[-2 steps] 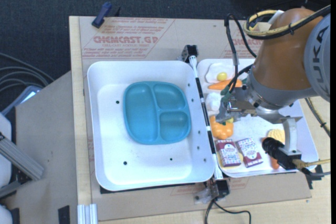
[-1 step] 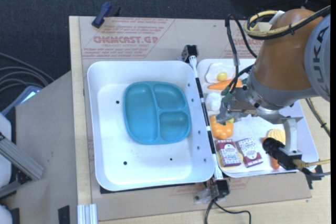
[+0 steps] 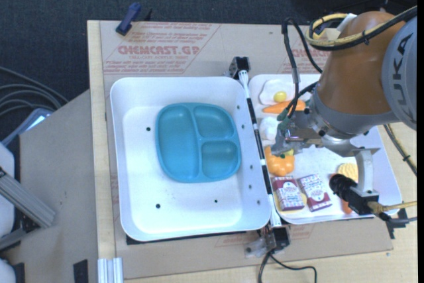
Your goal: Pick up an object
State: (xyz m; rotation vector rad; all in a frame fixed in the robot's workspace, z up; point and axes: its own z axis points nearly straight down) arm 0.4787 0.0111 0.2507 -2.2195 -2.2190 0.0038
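Red snack packets (image 3: 301, 193) sit just below the orange fruit toy (image 3: 281, 164) where the gripper (image 3: 285, 142) hovers, finger state unclear; descend centred, then close squarely.

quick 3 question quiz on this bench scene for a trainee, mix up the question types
1. True or false: the blue divided tray lies in the left bin.
2. Which bin is the gripper over? A) left bin B) right bin C) neither
3. Fill in: the two small red packets lie near the ____ edge of the right bin in the camera view.

Key
1. True.
2. B; it hangs just above an orange toy close to the divider.
3. Bottom.
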